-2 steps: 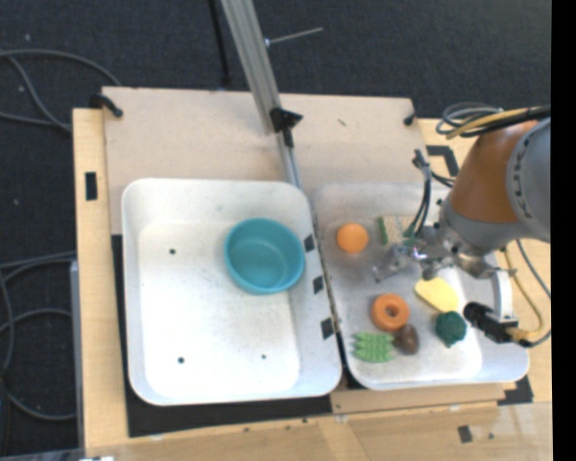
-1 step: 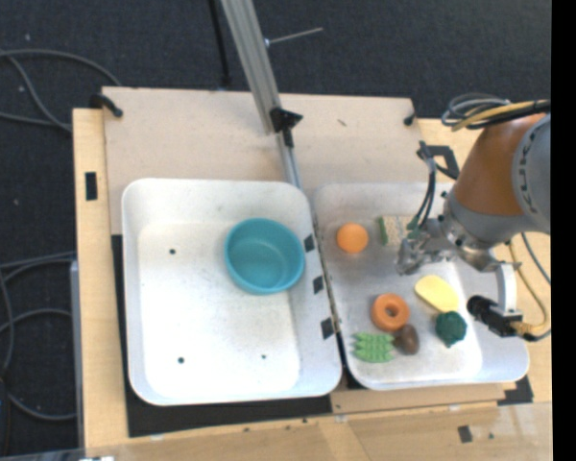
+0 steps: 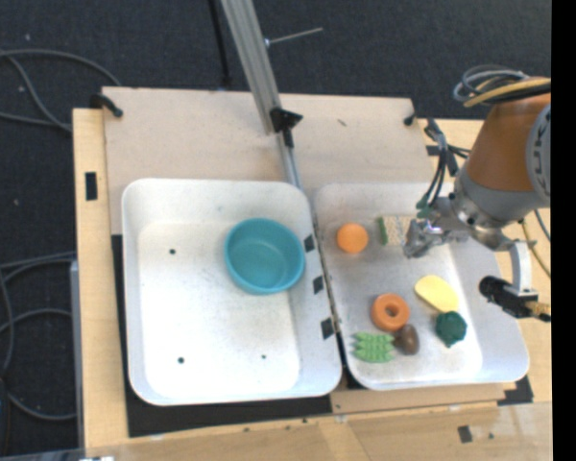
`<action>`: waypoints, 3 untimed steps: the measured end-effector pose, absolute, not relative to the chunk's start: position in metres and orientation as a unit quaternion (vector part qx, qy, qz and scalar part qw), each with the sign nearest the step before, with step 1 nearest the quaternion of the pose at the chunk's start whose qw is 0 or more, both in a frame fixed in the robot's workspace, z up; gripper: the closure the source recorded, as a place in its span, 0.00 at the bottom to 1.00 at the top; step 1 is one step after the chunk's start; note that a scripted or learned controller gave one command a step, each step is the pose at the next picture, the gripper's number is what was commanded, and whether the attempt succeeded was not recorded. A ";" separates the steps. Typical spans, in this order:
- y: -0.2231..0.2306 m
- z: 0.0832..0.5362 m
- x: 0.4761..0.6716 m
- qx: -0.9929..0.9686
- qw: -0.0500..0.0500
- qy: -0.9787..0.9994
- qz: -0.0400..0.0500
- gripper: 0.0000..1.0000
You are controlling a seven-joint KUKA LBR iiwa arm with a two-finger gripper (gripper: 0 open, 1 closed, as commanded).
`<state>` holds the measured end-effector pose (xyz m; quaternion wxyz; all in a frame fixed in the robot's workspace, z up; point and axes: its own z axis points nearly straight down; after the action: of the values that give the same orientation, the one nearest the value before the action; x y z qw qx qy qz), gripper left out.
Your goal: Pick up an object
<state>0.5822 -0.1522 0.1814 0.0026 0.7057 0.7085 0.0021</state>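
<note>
Pincer [image 3: 420,238] low in the right bin [image 3: 499,363].
It sits just right of a pale block [image 3: 393,230]; its opening cannot be told. An orange ball [image 3: 352,238] lies left of the block.

Both bins [image 3: 154,257] are seen as smooth white plastic, faintly speckled. The bowl [image 3: 264,254] is seen as glossy teal plastic. The counter [image 3: 192,133] is noted as matt pale wood. A ribbed metal rail [image 3: 250,46] is observed.

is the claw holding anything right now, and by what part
Cannot be told: the claw hangs low beside a pale speckled block, too blurred to show a hold.
</note>
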 end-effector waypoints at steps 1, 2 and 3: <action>-0.153 0.205 0.583 0.706 0.002 0.708 0.001 1.00; -0.096 0.221 0.579 0.704 0.000 0.710 0.002 1.00; -0.042 0.235 0.566 0.704 -0.001 0.710 0.001 1.00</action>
<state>0.5664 -0.0421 0.2353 -0.0007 0.7040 0.7102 0.0015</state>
